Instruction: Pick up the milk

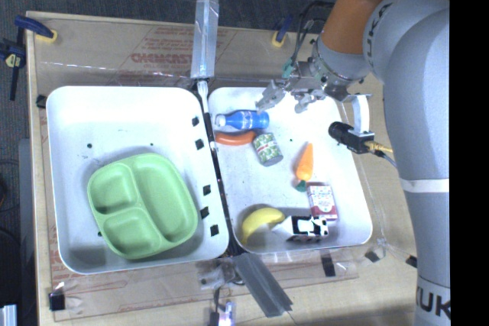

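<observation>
The milk [312,227] is a small black-and-white carton lying on its side near the front edge of the right bin [351,164]. My gripper [286,99] hangs over the bin's far end, well away from the carton. It is open, with its two fingers [269,97] spread and nothing between them. A blue bottle [243,120] lies just below and left of the gripper.
A red-and-white carton [322,201] lies right behind the milk, and a yellow banana [261,222] lies to its left. A carrot [304,162], a green can [267,148] and an orange sausage [234,138] fill mid-bin. The left bin [69,111] holds a green divided plate [142,204].
</observation>
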`<state>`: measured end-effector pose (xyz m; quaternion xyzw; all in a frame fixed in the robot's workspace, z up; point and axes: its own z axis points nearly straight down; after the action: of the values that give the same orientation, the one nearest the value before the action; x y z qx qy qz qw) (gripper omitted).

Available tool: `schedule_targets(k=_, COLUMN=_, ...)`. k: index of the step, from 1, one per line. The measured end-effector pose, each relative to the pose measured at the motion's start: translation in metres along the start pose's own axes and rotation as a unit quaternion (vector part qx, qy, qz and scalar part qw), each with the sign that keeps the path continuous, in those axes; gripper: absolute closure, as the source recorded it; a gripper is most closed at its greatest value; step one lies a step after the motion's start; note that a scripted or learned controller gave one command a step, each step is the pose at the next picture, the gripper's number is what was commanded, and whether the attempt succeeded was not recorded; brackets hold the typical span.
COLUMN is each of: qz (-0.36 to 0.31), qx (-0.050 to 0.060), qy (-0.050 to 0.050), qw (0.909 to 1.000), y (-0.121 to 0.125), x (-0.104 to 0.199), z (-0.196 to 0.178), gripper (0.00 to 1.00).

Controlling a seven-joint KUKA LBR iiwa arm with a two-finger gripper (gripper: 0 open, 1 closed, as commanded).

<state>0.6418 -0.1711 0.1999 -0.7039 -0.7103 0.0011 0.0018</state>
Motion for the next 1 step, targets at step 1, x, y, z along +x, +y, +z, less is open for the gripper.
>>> schedule_targets(k=1, qz=0.000, qx=0.000, qy=0.000, qw=1.0000, y=0.0000, x=0.0000, z=-0.0001, gripper=0.00)
